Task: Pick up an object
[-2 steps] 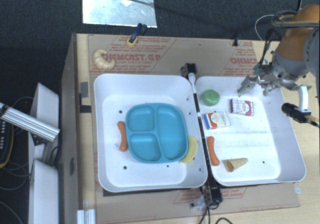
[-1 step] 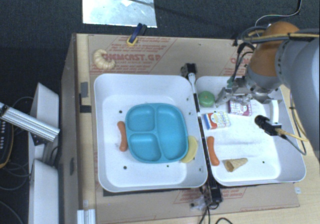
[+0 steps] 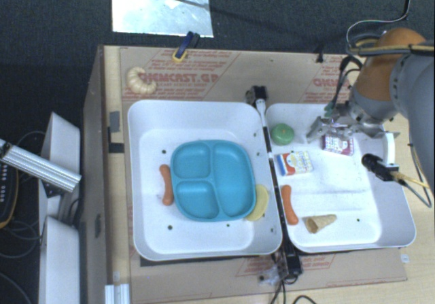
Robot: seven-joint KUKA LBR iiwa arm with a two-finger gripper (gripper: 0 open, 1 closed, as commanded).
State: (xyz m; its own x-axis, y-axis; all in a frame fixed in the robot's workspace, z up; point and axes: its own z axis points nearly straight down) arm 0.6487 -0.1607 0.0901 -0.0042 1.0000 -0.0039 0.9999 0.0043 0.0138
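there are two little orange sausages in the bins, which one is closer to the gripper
The sausage in the right bin, lying beside the cone. The other sausage lies left of the blue tray, farther from the gripper.

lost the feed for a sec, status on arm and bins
Gripper low over right bin's far side, above a red packet. Nothing seen held. Green ball, carton close by.

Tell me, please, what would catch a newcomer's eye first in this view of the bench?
Probably the blue divided plate in the middle of the left bin, with a sausage beside it. Next, the grey and orange arm reaching in from the right, its gripper over the right bin near a green round toy.
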